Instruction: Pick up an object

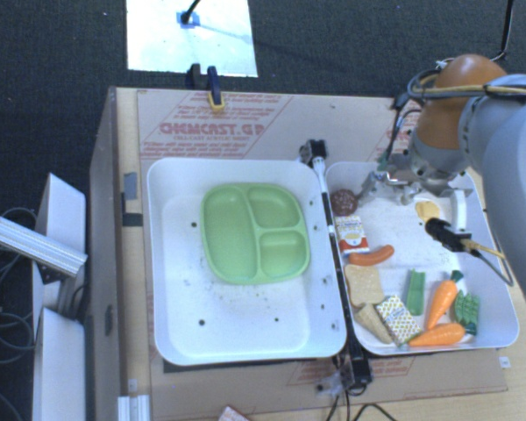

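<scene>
Your claw (379,180) hangs at the right bin's (500,323) far edge, beside the brown round piece (344,202); I cannot tell its state. Descend there and you risk striking the rim, or nudging the piece aside.

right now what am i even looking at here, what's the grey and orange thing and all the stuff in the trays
One camera looks down at a slant on a bench. The grey and orange thing is a robot arm reaching in from the right; its end effector sits over the right bin. That bin holds toy food: two carrots, a sausage, bread slices, a small carton and more. The left bin holds a green divided plate. Nothing can be seen held.
</scene>
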`<state>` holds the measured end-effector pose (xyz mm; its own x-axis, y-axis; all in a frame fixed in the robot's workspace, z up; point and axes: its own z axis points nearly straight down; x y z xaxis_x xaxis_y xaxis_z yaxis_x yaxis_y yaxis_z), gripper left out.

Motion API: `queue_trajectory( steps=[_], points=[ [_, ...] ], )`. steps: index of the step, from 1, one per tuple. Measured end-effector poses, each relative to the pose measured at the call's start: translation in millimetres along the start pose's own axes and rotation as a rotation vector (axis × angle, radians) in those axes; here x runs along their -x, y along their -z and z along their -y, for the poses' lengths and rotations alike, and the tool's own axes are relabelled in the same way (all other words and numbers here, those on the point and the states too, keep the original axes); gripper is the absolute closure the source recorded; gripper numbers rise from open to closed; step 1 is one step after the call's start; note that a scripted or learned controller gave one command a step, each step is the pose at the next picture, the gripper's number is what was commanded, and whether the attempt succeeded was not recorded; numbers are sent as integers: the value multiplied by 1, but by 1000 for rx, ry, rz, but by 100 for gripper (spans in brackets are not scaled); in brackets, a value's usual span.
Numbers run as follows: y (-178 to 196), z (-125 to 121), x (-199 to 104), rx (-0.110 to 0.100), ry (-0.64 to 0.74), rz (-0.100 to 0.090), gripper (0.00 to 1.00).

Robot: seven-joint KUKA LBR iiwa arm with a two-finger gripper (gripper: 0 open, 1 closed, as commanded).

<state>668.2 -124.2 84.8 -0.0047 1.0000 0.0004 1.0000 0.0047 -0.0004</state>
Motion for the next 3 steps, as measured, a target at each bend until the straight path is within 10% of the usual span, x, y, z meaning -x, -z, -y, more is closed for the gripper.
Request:
queue_trajectory(
  steps=[1,2,3],
  points=[
    [0,-1,-38,2,1,0,0],
    [-1,87,-39,1,-3,1,0],
    [95,172,2,2,-5,1,0]
  ],
)
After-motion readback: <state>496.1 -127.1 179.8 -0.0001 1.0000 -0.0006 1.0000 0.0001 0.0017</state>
